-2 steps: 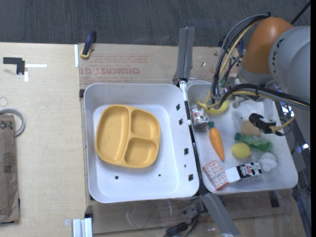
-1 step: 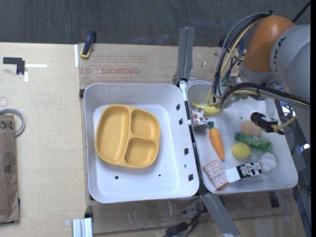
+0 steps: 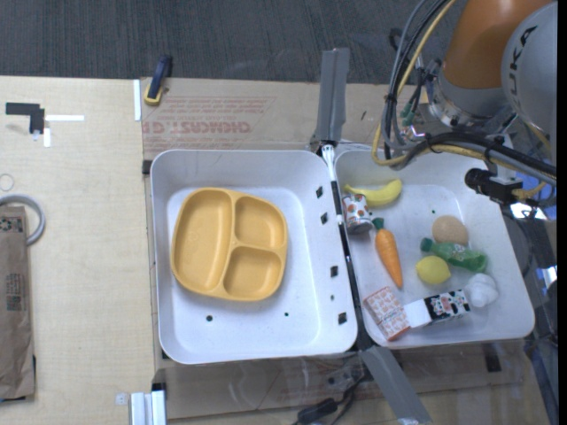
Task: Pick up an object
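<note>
Not lifted yet; carrot [image 3: 388, 257], banana [image 3: 376, 191] and lemon [image 3: 432, 270] lying in the right bin [image 3: 518, 321], carrot near its left edge; arm [image 3: 496, 42] up over the bin's far edge; grip wide or tight, cannot tell; whole pick left to do.

Both bins, the left bin [image 3: 177, 326] and the right bin [image 3: 509, 321], look like smooth white plastic with a soft shine. The yellow divided plate [image 3: 230, 244] seems matt plastic. The carrot [image 3: 389, 257] and banana [image 3: 376, 192] look glossy, perhaps plastic. The counter [image 3: 71, 264] looks like pale matt wood, with brown cardboard [image 3: 221, 118] at its back edge.
</note>
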{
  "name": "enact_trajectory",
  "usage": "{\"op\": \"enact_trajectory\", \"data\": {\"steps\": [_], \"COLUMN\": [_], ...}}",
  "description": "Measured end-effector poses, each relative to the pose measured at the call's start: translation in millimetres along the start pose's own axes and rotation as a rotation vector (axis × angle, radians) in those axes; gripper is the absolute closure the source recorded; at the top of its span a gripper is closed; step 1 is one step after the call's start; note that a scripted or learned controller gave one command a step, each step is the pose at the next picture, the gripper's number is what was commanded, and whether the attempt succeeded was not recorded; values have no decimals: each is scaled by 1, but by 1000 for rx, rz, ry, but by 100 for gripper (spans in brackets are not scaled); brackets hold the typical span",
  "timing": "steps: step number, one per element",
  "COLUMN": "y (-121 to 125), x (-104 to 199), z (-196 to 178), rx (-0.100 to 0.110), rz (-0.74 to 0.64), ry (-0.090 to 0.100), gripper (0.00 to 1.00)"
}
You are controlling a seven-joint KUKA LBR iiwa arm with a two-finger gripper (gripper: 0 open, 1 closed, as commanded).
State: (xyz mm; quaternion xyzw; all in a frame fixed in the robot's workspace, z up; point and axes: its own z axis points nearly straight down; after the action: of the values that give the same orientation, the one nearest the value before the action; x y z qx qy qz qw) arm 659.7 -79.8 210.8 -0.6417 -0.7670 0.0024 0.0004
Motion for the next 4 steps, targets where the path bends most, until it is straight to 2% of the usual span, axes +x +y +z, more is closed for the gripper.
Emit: {"op": "enact_trajectory", "data": {"steps": [1,2,3,4], "y": [15,-3,-1,17], "x": [83,42,40,100], "z": [-32,-134,-140,-98], "rx": [-3,-1,4,-1], "rz": [-526,-496,-496,-860], "ry": [0,-1,-1,1], "gripper": [100,100,100,100]}}
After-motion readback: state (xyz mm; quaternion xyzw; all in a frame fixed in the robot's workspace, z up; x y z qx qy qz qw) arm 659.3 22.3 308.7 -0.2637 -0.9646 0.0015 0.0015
